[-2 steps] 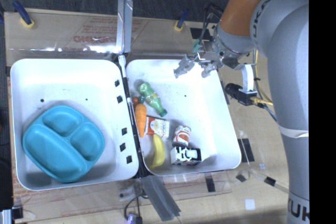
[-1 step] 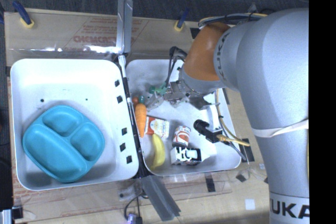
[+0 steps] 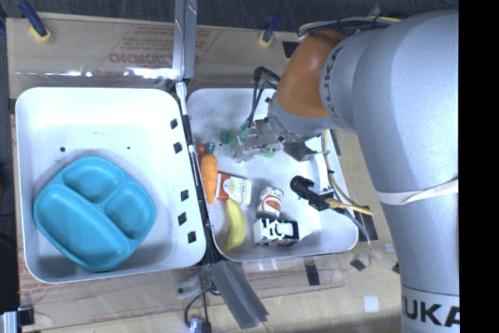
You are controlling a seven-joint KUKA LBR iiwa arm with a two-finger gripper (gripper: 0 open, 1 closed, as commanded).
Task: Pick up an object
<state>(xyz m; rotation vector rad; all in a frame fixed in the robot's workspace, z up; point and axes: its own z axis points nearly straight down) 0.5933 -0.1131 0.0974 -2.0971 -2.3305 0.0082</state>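
Plywood bench [image 3: 93,43] (clamped) carries two white bins [image 3: 47,101]; end effector [image 3: 253,140] state unclear.

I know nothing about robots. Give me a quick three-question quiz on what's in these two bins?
1. True or false: the blue divided plate lies in the same bin as the carrot.
2. Which lies nearest the camera view's bottom edge? A) carrot B) banana C) blue divided plate
3. Fill in: the arm's gripper is over the ______ bin.

Key: 1 false, the plate is in the left bin. 2 C. 3 right.
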